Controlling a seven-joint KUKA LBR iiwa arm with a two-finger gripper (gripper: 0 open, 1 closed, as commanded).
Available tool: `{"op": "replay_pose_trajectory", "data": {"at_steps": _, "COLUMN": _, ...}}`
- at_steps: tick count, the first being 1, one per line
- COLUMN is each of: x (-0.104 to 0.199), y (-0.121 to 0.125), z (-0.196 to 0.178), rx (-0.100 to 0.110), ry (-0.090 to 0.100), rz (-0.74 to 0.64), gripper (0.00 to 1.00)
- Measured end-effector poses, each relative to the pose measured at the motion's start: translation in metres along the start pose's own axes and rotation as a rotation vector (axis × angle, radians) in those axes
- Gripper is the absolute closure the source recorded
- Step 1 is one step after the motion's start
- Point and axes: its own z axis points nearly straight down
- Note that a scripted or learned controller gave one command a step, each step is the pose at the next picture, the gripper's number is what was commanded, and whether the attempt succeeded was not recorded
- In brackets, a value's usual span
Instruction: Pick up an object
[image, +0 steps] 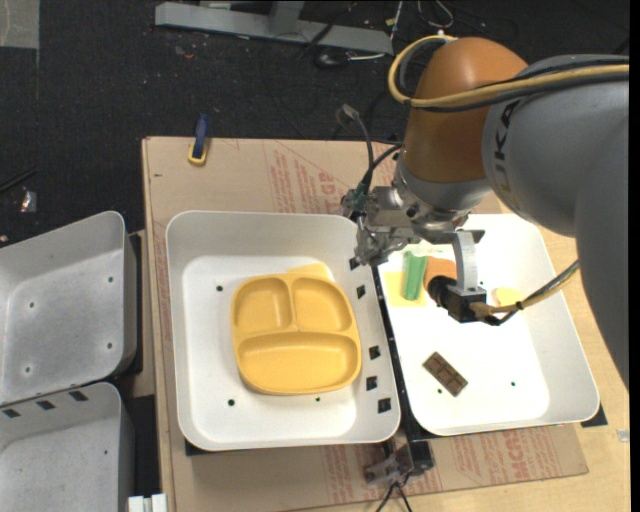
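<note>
Hovering gripper (378, 238) — just beside a green block (413, 278), right bin (520, 400).

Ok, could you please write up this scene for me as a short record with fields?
left bin: one yellow divided plate
right bin: green block, orange piece beside it, brown bar, small yellow piece
gripper: over the rims where the two bins meet, next to the green block
grasp: cannot tell from this view

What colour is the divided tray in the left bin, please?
The tray is yellow, seen in the camera view.
</note>
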Motion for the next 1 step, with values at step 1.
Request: {"op": "replay_pose_trajectory", "data": {"at_steps": 1, "x": 0.0482, "y": -0.0194, "z": 0.0207, "rx": 0.000, "ry": -0.001, "rz": 0.000, "gripper": 1.00}}
